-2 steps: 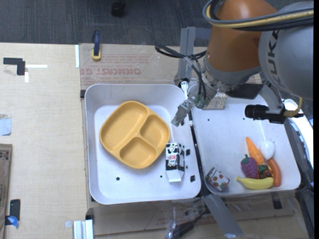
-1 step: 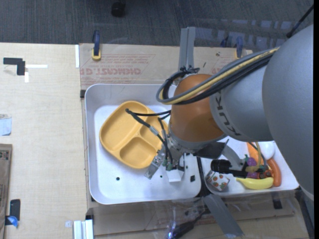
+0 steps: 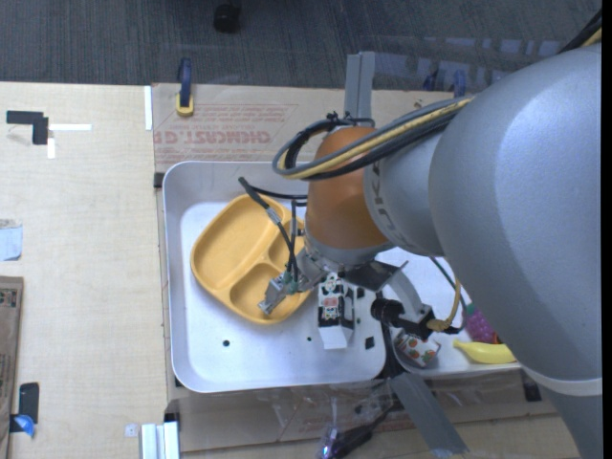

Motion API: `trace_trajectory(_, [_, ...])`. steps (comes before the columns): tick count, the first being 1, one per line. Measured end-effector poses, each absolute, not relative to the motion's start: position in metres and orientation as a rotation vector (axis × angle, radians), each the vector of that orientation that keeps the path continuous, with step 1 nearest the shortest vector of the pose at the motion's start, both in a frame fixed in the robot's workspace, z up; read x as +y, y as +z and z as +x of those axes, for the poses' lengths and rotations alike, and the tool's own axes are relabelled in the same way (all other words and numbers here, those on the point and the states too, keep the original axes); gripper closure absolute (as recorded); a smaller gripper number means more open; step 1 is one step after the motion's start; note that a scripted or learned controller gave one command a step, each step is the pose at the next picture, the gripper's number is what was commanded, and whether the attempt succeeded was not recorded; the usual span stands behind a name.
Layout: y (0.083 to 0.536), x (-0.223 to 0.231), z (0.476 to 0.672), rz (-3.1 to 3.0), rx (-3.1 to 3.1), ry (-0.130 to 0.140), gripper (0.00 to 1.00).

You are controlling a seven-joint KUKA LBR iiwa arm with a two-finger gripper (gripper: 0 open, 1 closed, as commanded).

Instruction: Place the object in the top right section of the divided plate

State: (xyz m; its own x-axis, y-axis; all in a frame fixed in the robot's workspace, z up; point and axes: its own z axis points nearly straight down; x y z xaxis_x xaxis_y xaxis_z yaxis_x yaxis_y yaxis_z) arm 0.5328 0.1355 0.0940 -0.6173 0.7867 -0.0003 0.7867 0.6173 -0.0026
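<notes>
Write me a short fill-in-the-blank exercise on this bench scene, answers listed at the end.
1. The divided plate in the left white bin is ____ in colour.
2. The band on the arm above the gripper is ____.
3. The gripper hangs over the plate's ____ edge as the camera sees it.
4. The banana lies at the ____ side of the picture.

Missing words: yellow; orange; right; right
</notes>
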Motion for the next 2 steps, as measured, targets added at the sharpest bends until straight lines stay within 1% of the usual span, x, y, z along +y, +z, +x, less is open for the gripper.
trace_trajectory(1, [0.1025,0.1330,0.5333,-1.382,-2.821,0.006,1.00])
trace_trajectory(2, [0.1025,0.1330,0.5333,-1.382,-2.820,0.006,0.00])
